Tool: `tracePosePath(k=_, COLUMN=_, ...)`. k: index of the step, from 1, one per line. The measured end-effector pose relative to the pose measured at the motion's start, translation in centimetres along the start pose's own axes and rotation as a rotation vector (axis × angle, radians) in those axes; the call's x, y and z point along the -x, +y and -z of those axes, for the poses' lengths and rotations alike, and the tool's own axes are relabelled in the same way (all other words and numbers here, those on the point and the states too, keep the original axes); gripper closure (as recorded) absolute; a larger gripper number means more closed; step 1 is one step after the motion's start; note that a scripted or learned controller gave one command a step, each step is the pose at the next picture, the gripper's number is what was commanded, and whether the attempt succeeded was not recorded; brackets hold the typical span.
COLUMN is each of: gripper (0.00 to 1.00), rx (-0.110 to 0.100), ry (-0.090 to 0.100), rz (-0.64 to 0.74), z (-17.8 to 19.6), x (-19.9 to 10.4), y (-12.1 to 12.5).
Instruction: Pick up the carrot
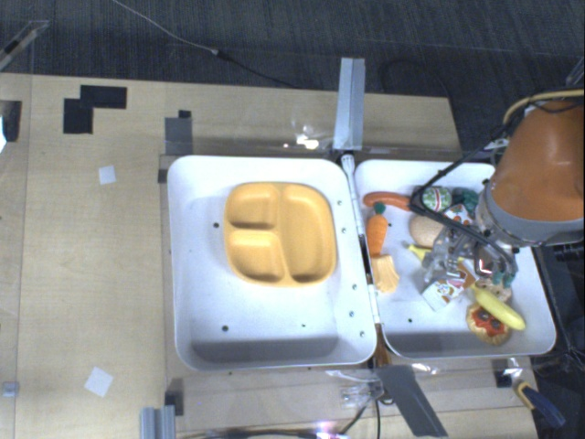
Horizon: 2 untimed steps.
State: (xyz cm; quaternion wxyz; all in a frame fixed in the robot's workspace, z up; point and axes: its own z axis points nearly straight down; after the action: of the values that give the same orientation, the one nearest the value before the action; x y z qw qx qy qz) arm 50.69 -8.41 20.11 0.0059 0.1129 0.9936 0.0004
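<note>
On a pale wooden tabletop (91,273), two white bins sit edge to edge; the left bin (196,337) holds a yellow divided tray (279,233). The carrot (376,231) lies against the right bin's (530,337) left wall, cramping any approach. The gripper (448,263) hovers amid clutter nearby; whether it is spread or closed cannot be told.

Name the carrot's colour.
Orange, with a green top; the carrot shows best in the camera view.

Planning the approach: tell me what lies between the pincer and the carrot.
In the camera view, a pale roundish item lies between the pincer and the carrot.
</note>
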Motion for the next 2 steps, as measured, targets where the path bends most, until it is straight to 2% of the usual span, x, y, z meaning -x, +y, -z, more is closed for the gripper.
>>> tracePosePath(k=1, gripper=0.0, rx=0.0, ry=0.001, rz=0.0, z=0.0, x=0.0, y=0.0)
tracePosePath(k=2, gripper=0.0, rx=0.0, ry=0.009, rz=0.109, z=-10.4, x=-1.6, y=-0.3)
